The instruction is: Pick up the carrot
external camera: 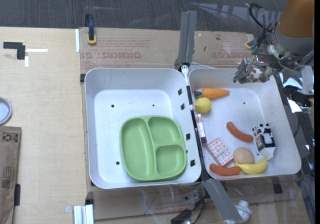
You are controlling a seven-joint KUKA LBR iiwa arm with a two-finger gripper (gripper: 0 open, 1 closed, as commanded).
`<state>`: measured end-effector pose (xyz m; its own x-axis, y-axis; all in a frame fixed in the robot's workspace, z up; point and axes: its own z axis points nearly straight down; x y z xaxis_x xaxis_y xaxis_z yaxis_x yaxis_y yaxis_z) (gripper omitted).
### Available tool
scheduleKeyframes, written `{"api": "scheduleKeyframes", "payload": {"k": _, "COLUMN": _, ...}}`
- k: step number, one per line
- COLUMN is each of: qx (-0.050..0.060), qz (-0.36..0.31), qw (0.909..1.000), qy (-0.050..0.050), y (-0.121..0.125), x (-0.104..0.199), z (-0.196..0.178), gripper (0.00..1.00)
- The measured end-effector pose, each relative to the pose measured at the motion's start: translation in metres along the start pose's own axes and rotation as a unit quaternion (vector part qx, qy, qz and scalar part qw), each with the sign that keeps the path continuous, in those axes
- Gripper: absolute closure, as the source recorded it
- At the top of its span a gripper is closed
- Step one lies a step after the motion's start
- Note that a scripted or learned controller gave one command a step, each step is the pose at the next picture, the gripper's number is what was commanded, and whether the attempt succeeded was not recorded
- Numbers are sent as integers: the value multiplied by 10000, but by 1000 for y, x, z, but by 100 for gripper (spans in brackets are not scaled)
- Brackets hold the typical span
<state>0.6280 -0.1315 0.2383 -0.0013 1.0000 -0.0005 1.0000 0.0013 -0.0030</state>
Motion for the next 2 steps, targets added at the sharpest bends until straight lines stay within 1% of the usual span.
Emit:
{"api": "scheduleKeyframes", "payload": {"k": 1, "qx": 0, "qz": -791, "qw": 9969, "qy": 1, "y": -5, "x": 34, "z": 81, "gripper": 0}}
{"api": "scheduleKeyframes", "payload": {"k": 2, "qx": -1, "qz": -770, "qw": 9970, "qy": -2, "y": -5, "x": 32, "z": 72, "gripper": 100}}
